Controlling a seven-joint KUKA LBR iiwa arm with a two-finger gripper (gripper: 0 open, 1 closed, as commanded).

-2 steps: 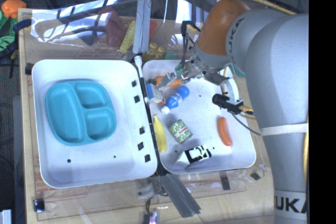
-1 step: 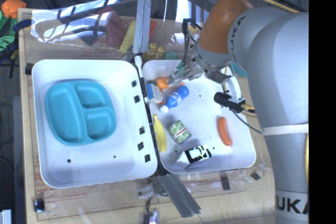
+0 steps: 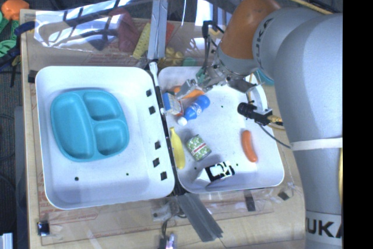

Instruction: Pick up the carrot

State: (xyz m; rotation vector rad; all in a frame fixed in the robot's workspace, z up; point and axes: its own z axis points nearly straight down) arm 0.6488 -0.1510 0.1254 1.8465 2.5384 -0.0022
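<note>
Grey two-finger gripper [image 3: 195, 86] low over slim orange carrot [image 3: 187, 94] in right white bin [image 3: 269, 167]; grip state indiscernible.

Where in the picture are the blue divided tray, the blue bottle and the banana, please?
blue divided tray [image 3: 88, 124]: camera view, on the ridge between its compartments.
blue bottle [image 3: 197, 108]: camera view, on the middle of its body.
banana [image 3: 177, 150]: camera view, midway along its yellow length.

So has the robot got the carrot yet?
Not yet. The arm has reached into the right white bin, and its gripper sits low near an orange carrot-like piece beside the blue plastic bottle. Nothing looks lifted. Whether it has a grip is unclear, so grasping and raising it are left.
</note>
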